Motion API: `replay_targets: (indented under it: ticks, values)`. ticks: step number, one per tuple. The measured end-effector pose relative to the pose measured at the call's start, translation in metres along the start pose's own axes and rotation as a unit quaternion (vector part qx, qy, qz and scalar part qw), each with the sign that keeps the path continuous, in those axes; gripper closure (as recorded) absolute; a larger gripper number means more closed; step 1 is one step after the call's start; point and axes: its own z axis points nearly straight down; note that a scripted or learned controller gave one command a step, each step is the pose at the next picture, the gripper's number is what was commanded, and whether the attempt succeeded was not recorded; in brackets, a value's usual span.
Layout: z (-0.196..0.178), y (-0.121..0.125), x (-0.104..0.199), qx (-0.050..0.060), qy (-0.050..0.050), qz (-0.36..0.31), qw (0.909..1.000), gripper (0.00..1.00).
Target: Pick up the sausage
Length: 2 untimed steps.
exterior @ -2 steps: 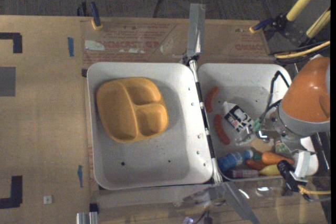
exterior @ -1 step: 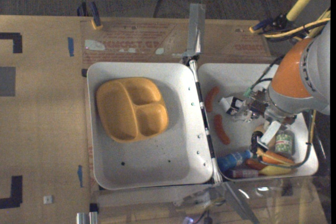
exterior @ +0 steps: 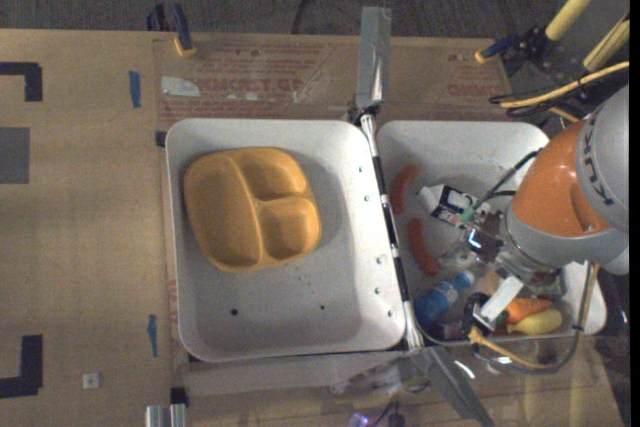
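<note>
Two reddish sausage-shaped pieces lie at the left side of the right bin (exterior: 520, 137). One curved sausage (exterior: 402, 187) rests near the bin's left wall. A second, darker red piece (exterior: 422, 248) lies just below it. My gripper (exterior: 474, 239) hangs over the middle of the right bin, to the right of the lower red piece and apart from it. The grey arm with its orange band (exterior: 558, 198) hides the bin's right part.
A yellow divided plate (exterior: 252, 207) sits in the left bin (exterior: 290, 320). In the right bin lie a small white-and-black item (exterior: 452, 205), a blue bottle (exterior: 444, 295), an orange carrot-like piece (exterior: 526, 308) and a yellow piece (exterior: 541, 323). A metal divider (exterior: 385, 225) separates the bins.
</note>
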Motion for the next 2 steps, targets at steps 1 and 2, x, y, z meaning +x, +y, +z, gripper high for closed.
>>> replay_targets:
  ticks: [1, 2]
  values:
    - [0.001, 0.052, 0.042, 0.0, -0.001, 0.163, 0.9867, 0.0]
    - [-0.014, 0.1, 0.085, 0.003, -0.003, 0.166, 0.9861, 0.0]
